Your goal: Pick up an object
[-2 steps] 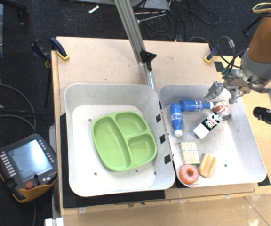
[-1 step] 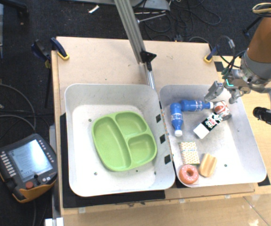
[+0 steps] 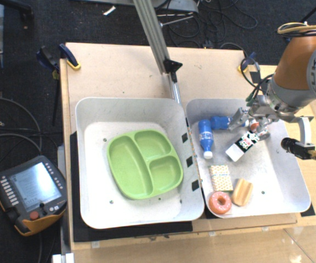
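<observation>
My gripper (image 3: 251, 126) hangs over the back of the right bin (image 3: 289, 171), open, with its fingers spread. Just in front of it a small white box with black and red print (image 3: 240, 146) lies tilted on the bin floor, its upper end close to the fingertips. I cannot tell whether they touch. To the left, a blue bottle with a white cap (image 3: 204, 137) lies flat, and a blue object (image 3: 220, 123) sits behind it. A checkered wafer (image 3: 220, 177), a pink donut (image 3: 220, 202) and a tan bread roll (image 3: 242, 193) rest at the front.
The left bin (image 3: 89, 163) holds a green divided plate (image 3: 145, 163). A slanted metal pole (image 3: 157, 34) rises from between the bins. A black clamp (image 3: 300, 148) juts over the right bin's right edge. A teach pendant (image 3: 30, 193) lies left of the bench.
</observation>
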